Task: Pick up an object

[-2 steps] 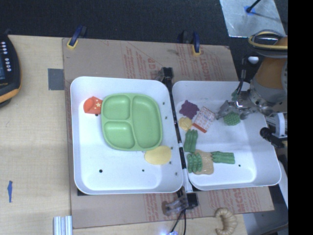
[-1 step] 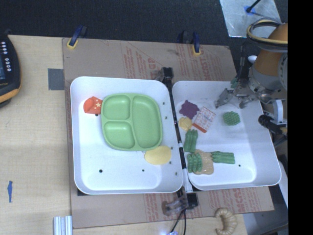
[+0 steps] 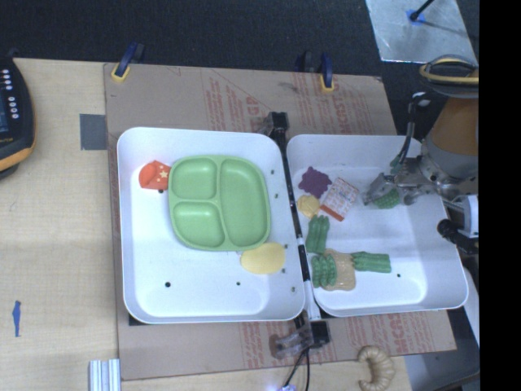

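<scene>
gripper (image 3: 384,192) low in right bin (image 3: 423,287), fingers closed around a small green piece (image 3: 389,199) (partly hidden), pink card (image 3: 339,197) near its left

Two bins sit side by side on the bench. In the left bin (image 3: 138,292) a tray with three parts (image 3: 220,202) lies in the middle. A small toy (image 3: 154,175) lies just left of the tray, and another toy (image 3: 263,258) lies by its near right corner. The right bin (image 3: 423,287) holds a bunch of small toys (image 3: 334,226) by its left wall.

One fixed camera looks down at a slant over both white bins (image 3: 130,218).
</scene>
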You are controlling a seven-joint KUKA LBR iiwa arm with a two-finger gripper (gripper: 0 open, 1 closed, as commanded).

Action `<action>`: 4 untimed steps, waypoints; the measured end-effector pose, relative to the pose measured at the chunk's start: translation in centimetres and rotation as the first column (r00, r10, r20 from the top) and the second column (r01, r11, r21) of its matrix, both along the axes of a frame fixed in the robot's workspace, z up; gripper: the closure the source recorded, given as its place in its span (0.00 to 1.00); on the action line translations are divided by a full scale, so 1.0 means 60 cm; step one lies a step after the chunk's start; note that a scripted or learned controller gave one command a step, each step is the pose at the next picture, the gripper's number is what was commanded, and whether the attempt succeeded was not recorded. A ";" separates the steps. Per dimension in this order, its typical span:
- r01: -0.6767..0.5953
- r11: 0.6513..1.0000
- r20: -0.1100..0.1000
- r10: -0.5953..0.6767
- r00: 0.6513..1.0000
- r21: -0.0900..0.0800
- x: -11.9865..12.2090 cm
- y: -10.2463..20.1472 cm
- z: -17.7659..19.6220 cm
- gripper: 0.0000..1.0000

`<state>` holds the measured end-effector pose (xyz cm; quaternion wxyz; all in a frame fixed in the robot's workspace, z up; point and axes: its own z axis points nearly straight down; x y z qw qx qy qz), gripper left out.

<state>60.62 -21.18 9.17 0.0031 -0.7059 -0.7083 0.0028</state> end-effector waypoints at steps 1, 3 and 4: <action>-0.002 1.000 0.004 0.002 1.000 -0.002 0.004 -0.001 0.019 1.00; -0.007 1.000 0.012 0.007 1.000 0.001 0.086 0.137 0.215 1.00; -0.008 1.000 0.007 0.008 1.000 0.003 0.036 0.264 0.276 1.00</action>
